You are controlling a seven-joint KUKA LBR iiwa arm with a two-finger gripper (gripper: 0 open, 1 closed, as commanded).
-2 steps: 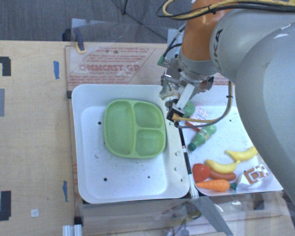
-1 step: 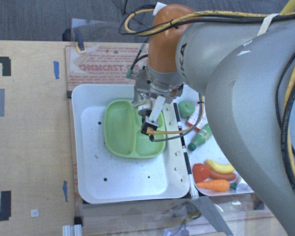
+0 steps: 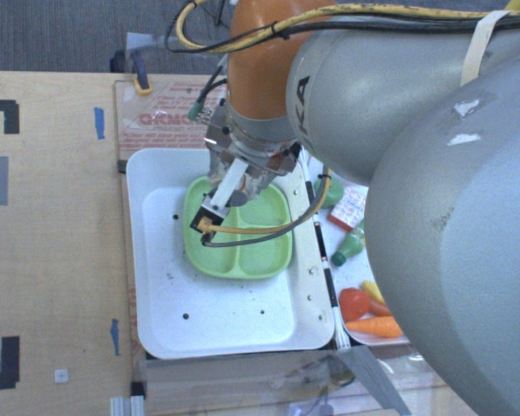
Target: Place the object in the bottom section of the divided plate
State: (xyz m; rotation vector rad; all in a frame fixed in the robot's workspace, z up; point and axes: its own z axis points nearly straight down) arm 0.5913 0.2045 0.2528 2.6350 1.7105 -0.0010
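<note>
Toys are lying in the right bin (image 3: 368, 339), as far as I am seeing them past the big grey arm (image 3: 433, 146): an orange carrot (image 3: 377, 326) at the near rim, a red pepper (image 3: 354, 302) touching it from behind, a yellow piece (image 3: 372, 290) just beside the pepper, and a green bottle (image 3: 350, 246) farther back. Which of these is the one to be placed, I cannot tell.

The green plate (image 3: 243, 263) is sitting flat in the left bin (image 3: 217, 323), toward its far right part, with bare white floor showing on its left and near sides. Raised ridges are dividing the plate; the bottom section (image 3: 238, 258), the wide one nearest me, is lying open to view in plain green.

The arm is reaching in from the right, its orange band (image 3: 264, 33) standing above the wrist. The gripper (image 3: 250, 178) is hanging over the far half of the plate, pointing down at it. Whether it is clenched or released, I cannot tell, as the wrist is hiding it.

A few small dark specks (image 3: 185, 316) are dotting the left bin's floor. The wooden bench (image 3: 52, 232) is stretching away to the left.
</note>
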